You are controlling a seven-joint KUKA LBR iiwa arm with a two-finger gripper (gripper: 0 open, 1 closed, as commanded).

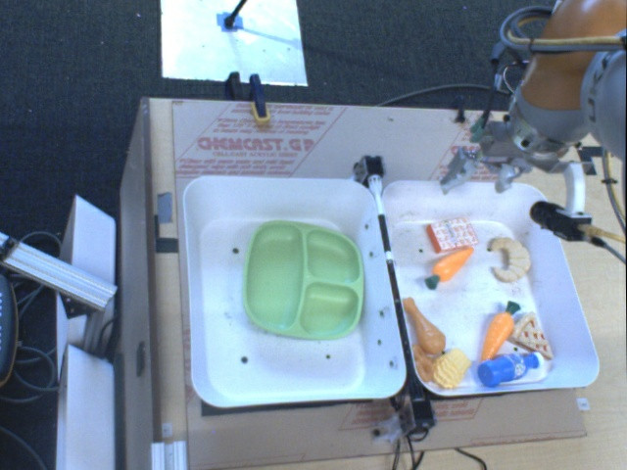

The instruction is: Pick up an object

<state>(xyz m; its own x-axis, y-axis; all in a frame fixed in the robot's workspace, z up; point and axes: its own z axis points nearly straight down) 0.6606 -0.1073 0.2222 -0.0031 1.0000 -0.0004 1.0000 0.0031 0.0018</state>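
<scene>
My gripper (482, 173) hangs over the far rim of the right bin (568, 292), open, with nothing between its fingers. Below it in the bin lie a red patterned card (453, 233), a small carrot (453, 262) and a croissant (509, 258). Nearer the front lie a drumstick (424, 326), a second carrot (497, 332), a waffle wedge (532, 337), a blue bottle (509, 368) and a yellow ridged piece (452, 368). None of them touches the gripper.
The left bin (220, 360) holds a green divided plate (302, 280). A black-and-white bar (384, 243) runs along the seam between the bins. Clamps (257, 101) sit at the bench's far edge.
</scene>
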